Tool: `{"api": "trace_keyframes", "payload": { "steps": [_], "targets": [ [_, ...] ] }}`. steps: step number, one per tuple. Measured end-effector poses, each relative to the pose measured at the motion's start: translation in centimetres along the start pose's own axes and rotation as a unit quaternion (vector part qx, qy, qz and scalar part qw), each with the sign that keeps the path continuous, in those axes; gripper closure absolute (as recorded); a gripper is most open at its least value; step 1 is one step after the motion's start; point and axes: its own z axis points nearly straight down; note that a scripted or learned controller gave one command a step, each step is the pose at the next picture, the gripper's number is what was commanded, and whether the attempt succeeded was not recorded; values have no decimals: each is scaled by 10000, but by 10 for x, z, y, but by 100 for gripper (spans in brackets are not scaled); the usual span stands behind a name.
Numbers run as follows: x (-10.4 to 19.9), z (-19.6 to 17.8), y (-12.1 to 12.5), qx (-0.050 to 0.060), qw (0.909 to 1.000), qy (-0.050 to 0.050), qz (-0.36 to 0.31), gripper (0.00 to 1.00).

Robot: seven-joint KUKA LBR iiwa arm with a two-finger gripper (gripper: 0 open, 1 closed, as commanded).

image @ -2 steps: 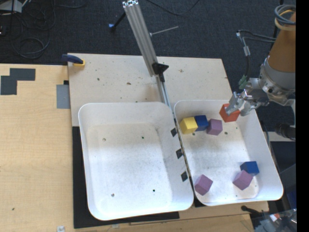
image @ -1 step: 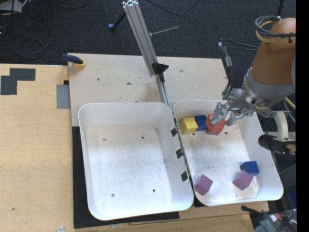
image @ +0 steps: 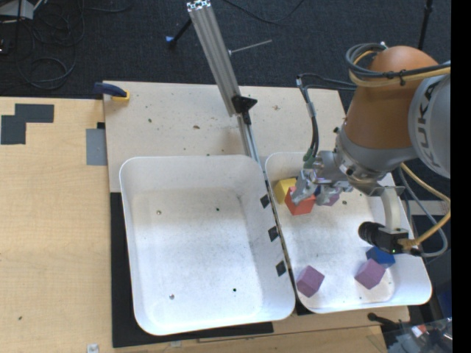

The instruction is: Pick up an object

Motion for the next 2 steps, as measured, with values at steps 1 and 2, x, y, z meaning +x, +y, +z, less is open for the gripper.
{"api": "trace_keyframes", "payload": {
  "steps": [1, 2],
  "targets": [
    [49, 4, -9, -5, 10000, -2, 0, 100],
    [96, 11, -21, -5, 10000, -5, -1, 100]
  ]
}}
